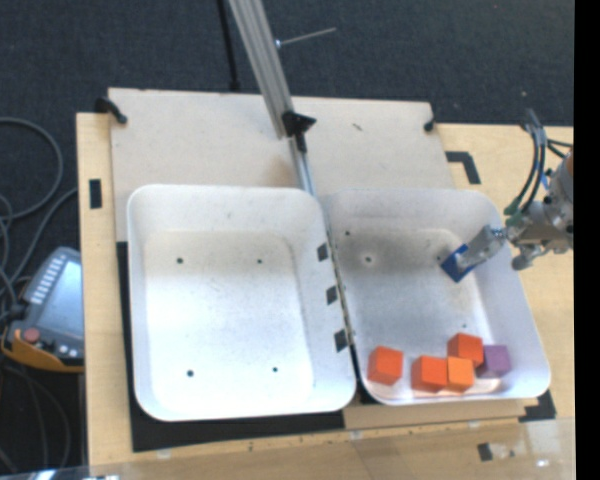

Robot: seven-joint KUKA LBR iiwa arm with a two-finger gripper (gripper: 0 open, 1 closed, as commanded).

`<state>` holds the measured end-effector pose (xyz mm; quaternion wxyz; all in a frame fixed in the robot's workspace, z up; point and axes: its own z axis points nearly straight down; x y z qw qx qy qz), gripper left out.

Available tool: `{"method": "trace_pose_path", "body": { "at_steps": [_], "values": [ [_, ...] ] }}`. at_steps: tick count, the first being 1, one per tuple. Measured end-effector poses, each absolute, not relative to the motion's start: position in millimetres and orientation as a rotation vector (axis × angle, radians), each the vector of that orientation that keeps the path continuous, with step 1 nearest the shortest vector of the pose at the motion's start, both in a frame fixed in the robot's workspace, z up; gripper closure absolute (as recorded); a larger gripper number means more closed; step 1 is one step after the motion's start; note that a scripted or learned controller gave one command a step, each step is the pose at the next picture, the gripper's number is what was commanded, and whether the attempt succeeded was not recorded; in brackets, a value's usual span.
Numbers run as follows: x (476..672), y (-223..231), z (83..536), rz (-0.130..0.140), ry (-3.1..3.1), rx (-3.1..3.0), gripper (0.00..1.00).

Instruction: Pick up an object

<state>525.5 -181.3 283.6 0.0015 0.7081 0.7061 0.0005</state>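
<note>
Blue block between the tool's fingers, held over the right bin.
Four orange blocks and a purple block lie along that bin's near edge; left bin beside it on the counter.

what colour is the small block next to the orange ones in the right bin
Purple block, seen in the camera view.

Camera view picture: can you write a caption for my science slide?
A robot gripper reaches into the right bin, above orange blocks and one purple block along its near edge.
</note>
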Motion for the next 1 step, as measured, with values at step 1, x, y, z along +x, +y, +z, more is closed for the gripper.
{"method": "trace_pose_path", "body": {
  "at_steps": [1],
  "values": [
    [527.8, -204.7, 144.6, -0.007, 2.223, 2.226, 0.0]
  ]
}}
